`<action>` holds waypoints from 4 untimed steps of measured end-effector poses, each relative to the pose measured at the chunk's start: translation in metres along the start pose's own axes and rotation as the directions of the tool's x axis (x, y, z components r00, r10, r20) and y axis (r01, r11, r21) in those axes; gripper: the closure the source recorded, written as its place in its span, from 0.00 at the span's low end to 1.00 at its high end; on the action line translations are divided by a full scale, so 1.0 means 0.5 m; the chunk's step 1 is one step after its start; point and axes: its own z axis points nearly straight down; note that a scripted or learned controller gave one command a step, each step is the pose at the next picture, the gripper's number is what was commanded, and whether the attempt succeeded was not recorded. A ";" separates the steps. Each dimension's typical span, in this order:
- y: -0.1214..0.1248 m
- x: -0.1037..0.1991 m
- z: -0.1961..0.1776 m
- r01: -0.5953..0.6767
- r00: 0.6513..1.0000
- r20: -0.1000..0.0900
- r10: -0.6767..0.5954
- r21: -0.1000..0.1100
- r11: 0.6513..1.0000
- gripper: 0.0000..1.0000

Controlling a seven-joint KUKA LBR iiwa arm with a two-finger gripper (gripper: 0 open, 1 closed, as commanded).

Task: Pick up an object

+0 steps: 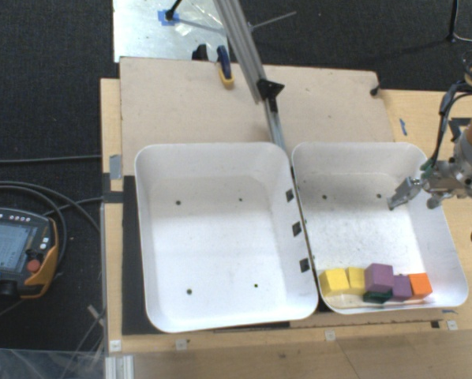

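From the camera above the bench, two white bins sit side by side. The left bin [220,235] is at 9 o'clock from the right bin [339,172], and their walls touch in the middle.

The blocks lie in a row along the near wall of the right bin, at 6 o'clock in that bin. From left to right there are two yellow blocks [342,280], touching each other, then a dark green block [376,296], two purple blocks [382,275] and an orange block [420,284]. They all sit close together.

The gripper [406,193] is at 3 o'clock in the right bin, up above the blocks and well apart from them. It holds nothing. I cannot tell how wide it stands.

A grey control pad [11,251] lies on the dark floor at 9 o'clock, far to the left.
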 end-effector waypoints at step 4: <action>0.250 -0.040 -0.293 0.004 1.000 0.002 -0.004 -0.003 1.000 0.00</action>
